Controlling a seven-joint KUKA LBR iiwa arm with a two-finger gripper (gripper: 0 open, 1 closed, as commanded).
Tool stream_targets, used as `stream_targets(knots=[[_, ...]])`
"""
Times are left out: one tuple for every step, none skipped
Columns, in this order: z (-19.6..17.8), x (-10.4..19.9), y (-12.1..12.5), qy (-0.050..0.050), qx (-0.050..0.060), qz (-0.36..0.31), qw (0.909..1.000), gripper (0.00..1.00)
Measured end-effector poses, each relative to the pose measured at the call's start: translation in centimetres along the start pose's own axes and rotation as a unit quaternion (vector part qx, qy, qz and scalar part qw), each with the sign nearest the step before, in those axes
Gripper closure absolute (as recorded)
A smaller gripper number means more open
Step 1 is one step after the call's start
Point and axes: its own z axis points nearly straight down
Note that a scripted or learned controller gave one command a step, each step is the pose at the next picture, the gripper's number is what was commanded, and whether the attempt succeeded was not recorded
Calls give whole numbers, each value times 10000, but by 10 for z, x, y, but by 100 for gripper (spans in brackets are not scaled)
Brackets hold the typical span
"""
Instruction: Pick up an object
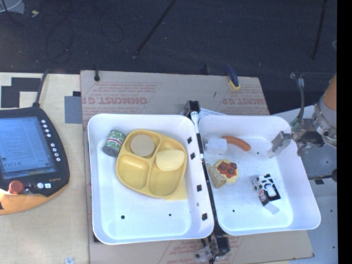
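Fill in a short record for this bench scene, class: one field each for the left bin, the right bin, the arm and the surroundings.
left bin: yellow divided tray with two round pieces; green-patterned roll beside it
right bin: sausage, white block, pizza toy, black-and-white box
gripper: over right bin's upper right edge, holding nothing visible
surroundings: control pendant left of bins

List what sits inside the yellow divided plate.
The yellow divided plate in the left bin holds two round pieces: a tan disc and a pale yellow one. Its left compartment looks bare; whatever lies beneath the discs is covered.
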Motion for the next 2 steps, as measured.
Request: stream_targets(knots=[[138, -31, -11, -2, -17, -4, 10000, 0], [166, 10, 3, -5, -11, -9, 10000, 0]])
